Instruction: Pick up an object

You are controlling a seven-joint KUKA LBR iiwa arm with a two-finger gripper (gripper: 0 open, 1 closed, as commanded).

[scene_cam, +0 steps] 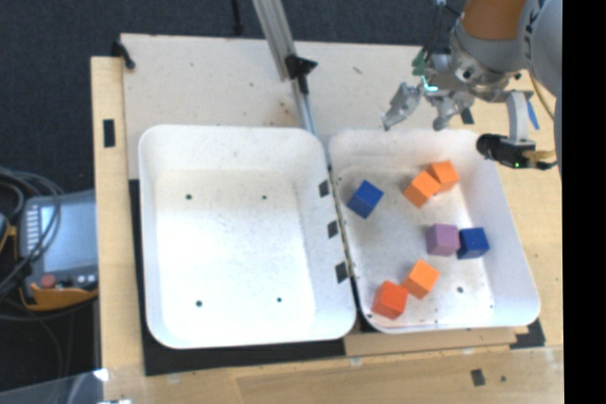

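Observation:
My gripper [422, 111] hangs above the far rim of the right bin [507, 232], fingers spread apart and nothing between them. Inside that bin lie several small blocks: a blue cube [365, 198] near the left wall, two orange blocks [432, 182] touching each other at the far side, a purple cube [441, 238] pressed against a dark blue cube [473, 242], and two more orange blocks [421, 278] [390, 299] near the front. The gripper is high above and behind all of them.
The left bin [237, 232] sits beside the right one, sharing a middle divide with black clips [333, 227]. A slanted aluminium post [270, 14] rises from the bench behind the bins. A pendant with cables [52, 251] lies off the bench at left.

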